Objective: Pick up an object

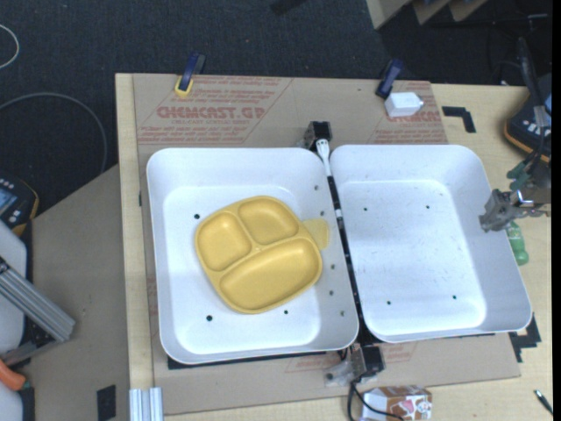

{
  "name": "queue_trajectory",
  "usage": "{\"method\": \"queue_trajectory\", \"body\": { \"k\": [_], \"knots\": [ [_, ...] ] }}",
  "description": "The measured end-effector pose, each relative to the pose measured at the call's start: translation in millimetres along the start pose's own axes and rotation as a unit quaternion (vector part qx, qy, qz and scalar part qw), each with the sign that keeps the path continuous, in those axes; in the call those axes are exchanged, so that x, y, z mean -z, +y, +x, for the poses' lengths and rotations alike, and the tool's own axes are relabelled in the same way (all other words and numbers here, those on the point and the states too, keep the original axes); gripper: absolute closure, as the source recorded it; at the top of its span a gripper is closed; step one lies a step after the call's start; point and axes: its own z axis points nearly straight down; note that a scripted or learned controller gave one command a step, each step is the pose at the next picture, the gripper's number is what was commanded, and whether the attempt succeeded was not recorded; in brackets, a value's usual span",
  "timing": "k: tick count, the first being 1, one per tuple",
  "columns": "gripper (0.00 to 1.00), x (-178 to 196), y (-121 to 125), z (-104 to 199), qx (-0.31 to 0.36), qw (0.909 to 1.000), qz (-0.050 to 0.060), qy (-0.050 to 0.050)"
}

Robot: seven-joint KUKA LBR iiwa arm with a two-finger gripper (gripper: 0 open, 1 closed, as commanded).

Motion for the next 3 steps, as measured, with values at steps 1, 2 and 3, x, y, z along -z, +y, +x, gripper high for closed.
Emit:
{"method": "queue_trajectory", "body": {
  "k": [1, 2, 3],
  "knots": [
    [1.0, -22.5, 9.6, -67.0, -0.006, 1.0, -0.002, -0.003],
    [1.0, -28.0, 3.1, -78.9, -0.005, 1.0, -0.002, -0.002],
    [1.0, -10.4, 19.0, -78.2, -0.003, 1.0, -0.005, -0.004]
  ]
}}
